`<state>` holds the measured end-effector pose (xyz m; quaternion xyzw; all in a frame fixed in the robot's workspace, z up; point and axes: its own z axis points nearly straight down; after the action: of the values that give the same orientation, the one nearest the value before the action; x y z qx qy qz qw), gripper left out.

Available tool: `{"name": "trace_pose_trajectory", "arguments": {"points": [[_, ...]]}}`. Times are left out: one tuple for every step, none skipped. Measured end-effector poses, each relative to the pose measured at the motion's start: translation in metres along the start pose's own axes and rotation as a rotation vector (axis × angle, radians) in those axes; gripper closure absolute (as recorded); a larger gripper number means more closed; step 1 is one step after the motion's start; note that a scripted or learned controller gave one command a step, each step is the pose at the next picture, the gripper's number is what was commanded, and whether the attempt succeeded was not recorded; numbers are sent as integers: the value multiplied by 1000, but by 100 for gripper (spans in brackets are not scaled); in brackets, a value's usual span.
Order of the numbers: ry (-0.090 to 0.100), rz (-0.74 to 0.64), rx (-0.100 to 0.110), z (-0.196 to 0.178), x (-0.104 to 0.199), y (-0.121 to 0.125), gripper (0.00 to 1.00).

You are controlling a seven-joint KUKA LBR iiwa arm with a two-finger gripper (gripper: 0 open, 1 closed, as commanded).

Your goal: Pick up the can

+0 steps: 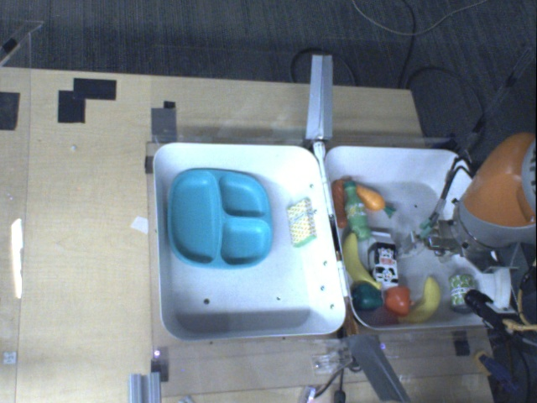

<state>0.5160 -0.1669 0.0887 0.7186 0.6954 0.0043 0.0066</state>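
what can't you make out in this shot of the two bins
- Two-finger gripper: small and blurred over the right white bin; finger state unclear.
- Small green-and-white can: label too small to read.
- Black-and-white carton: print unreadable.
- Grey arm with orange band: cut off by the right edge.

The pale wooden table (84, 267) carries 2 shallow white bins side by side: the left bin (252, 324) and the right bin (403, 159), touching along a metal divider rail (320, 99).
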Motion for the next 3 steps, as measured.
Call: {"name": "trace_pose_trajectory", "arguments": {"points": [[0, 30, 2, 2, -5, 85, 0], [0, 359, 8, 4, 7, 110, 0], [-1, 420, 11, 6, -18, 144, 0]]}}
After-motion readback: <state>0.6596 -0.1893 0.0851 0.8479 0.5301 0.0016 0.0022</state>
